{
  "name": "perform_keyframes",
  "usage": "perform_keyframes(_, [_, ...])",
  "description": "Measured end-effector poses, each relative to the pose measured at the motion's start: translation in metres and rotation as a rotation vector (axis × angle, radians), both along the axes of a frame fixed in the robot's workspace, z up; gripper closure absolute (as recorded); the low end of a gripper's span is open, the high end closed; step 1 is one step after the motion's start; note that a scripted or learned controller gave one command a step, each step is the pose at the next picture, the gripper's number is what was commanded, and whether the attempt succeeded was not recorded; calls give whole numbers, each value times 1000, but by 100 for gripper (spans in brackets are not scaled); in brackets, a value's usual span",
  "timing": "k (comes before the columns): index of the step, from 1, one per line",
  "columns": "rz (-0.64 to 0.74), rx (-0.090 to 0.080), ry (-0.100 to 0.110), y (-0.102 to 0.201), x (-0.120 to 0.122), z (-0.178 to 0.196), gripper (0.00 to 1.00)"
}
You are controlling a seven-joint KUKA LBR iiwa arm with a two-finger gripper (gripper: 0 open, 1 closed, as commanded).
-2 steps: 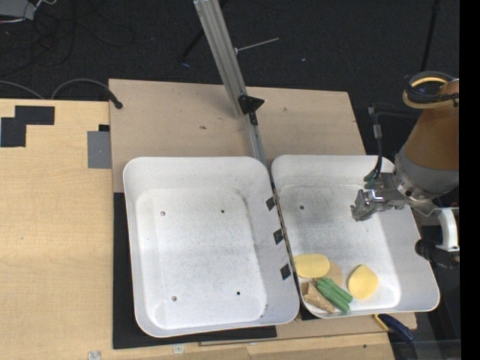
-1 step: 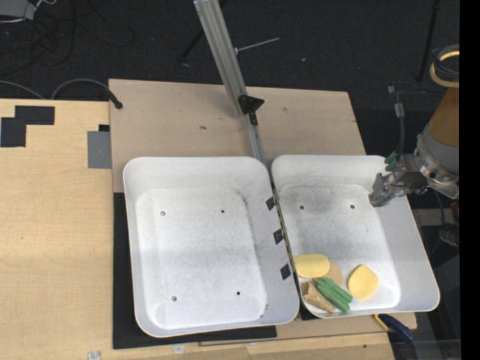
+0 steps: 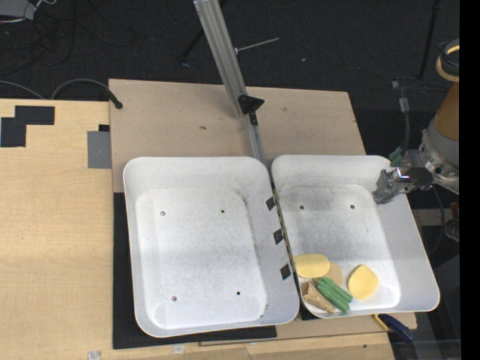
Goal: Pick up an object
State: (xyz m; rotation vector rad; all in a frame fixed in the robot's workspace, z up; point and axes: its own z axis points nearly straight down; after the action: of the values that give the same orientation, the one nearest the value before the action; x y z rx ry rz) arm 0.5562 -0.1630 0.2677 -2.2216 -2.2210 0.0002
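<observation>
Two white bins [image 3: 202, 172] sat on a tan bench. The gripper [image 3: 385, 186] hung at the right bin's three o'clock rim; its grip state could not be told, apparently carrying nothing. Approach was underway: next, descend toward the yellow pieces [image 3: 363, 281] at six o'clock.

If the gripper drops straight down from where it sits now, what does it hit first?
Most likely bare floor of the right white plastic bin near its far right corner. The grey metal two-finger gripper hangs over that rim area, apart from the yellow, green and tan objects at the near edge. Depth is uncertain.
</observation>
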Motion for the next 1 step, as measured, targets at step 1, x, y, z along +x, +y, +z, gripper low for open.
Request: perform_keyframes(1, [3, 2, 4, 49, -5, -12, 100])
